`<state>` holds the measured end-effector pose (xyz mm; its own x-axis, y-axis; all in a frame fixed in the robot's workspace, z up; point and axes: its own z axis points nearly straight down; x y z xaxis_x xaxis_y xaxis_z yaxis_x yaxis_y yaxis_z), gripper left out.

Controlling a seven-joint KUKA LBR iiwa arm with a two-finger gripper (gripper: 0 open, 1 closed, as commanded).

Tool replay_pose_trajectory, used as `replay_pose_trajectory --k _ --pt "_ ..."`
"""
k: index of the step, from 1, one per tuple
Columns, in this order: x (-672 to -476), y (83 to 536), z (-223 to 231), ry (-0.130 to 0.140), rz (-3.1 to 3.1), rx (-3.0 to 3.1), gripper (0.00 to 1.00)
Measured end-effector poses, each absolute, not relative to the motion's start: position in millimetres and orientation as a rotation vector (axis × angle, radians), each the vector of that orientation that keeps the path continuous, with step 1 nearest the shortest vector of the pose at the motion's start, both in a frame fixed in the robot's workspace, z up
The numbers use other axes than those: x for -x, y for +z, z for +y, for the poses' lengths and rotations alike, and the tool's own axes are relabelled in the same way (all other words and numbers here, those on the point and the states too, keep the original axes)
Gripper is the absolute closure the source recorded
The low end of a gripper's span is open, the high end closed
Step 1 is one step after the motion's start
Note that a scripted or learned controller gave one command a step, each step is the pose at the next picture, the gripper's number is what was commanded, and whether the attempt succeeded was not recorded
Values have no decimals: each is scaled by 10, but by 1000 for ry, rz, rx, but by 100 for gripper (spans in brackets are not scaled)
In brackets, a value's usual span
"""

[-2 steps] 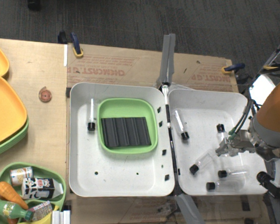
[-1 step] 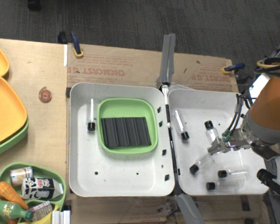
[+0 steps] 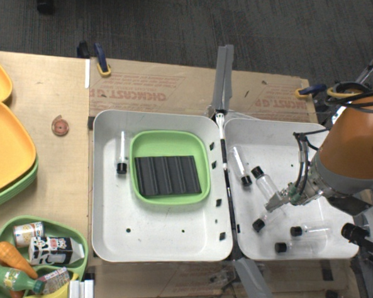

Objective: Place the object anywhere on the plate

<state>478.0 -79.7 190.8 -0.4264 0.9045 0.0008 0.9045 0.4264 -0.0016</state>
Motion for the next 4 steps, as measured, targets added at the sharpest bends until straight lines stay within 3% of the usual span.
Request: replay_pose_trajectory --k 2,3,4 --pt "-4781 1906 -309 1 -2895 1215 100" --pt "-4781 1906 -310 1 -2896 1214 0" --pt "-4779 1910 247 2 -2793 1438 0"
